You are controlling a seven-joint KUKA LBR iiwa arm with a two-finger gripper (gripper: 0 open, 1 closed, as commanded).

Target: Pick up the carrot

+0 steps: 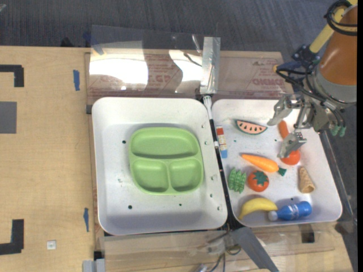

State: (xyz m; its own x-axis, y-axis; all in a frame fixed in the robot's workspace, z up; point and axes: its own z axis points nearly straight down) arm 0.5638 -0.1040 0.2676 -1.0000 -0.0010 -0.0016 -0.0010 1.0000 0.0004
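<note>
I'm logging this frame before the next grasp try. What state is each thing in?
Carrot: lying flat in the right bin, not gripped.
Gripper: above the right bin, right of the carrot.
Green tray: upright in the left bin.
Banana: lying flat by the front wall.
Blue bottle: on its side, beside the banana.
Watermelon slice: lying flat.

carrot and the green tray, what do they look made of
The carrot looks like moulded plastic: smooth, evenly orange, slight sheen, green stub end. The green tray also looks plastic, matte and one flat colour, with rounded moulded compartments. Neither can be confirmed by sight alone.
</note>
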